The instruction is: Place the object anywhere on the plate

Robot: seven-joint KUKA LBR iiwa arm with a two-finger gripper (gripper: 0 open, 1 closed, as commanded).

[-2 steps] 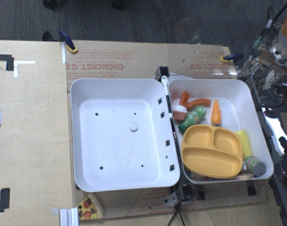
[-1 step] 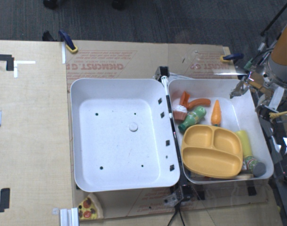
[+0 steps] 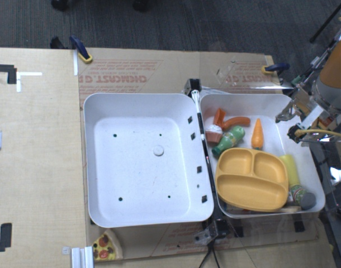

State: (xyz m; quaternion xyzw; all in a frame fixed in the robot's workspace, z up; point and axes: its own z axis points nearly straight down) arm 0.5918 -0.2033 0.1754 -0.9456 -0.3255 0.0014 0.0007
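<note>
- Bins are counted as two: a left bin [image 3: 142, 155] and a right bin [image 3: 271, 102], set side by side on the bench.
- One yellow three-compartment plate [image 3: 252, 179] is seen in the near half of the right bin.
- Toy foods are clustered in the far half of that bin: one carrot [image 3: 257, 133], one green bottle-shaped piece [image 3: 228, 140], and red-orange pieces [image 3: 232, 121] just beyond it.
- One yellow-and-green bottle [image 3: 293, 177] is wedged between the plate's right edge and the bin wall.
- The carrot is laid just far of the plate, apart from it, with its long axis running far to near and its tip pointed away toward the far wall.
- The green piece is angled, its long axis running from near-left to far-right, touching the plate's far-left rim.
- The gripper [image 3: 293, 121] is seen at the right rim of the right bin; whether it is open or closed cannot be told, and nothing is seen held.
- One pizza-slice toy [image 3: 105, 246] lies on the bench, near of the left bin.
</note>
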